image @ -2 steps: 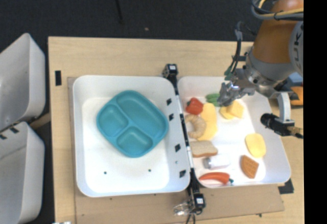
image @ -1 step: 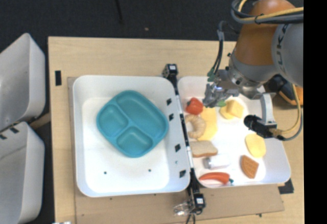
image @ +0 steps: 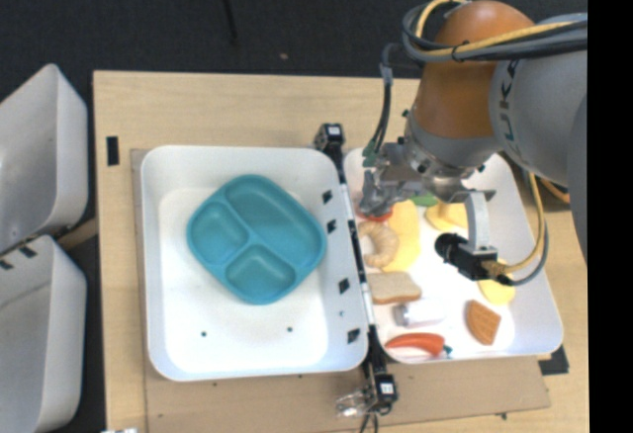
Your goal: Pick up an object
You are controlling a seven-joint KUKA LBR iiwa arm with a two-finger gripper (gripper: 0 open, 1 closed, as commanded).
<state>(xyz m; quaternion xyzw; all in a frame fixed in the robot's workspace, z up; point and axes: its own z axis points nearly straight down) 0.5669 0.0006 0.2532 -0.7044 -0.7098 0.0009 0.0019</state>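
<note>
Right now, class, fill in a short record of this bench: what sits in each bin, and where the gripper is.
left bin: one blue divided plate, lying flat
right bin: toy food, including a bread slice, an orange wedge and a red and white piece at the near edge
gripper: low over the right bin's far left corner
gripper hold: cannot tell
arm: reaches in from the right

Left bin (image: 158, 342): open floor all round the teal divided plate (image: 257, 238). Right of plate, past the bins' shared wall, crowded: pale pastry (image: 380, 243), bread slice (image: 394, 288), yellow pieces (image: 404, 223), orange wedge (image: 483, 324). Arm (image: 465, 75) overhangs that bin's far half.
</note>
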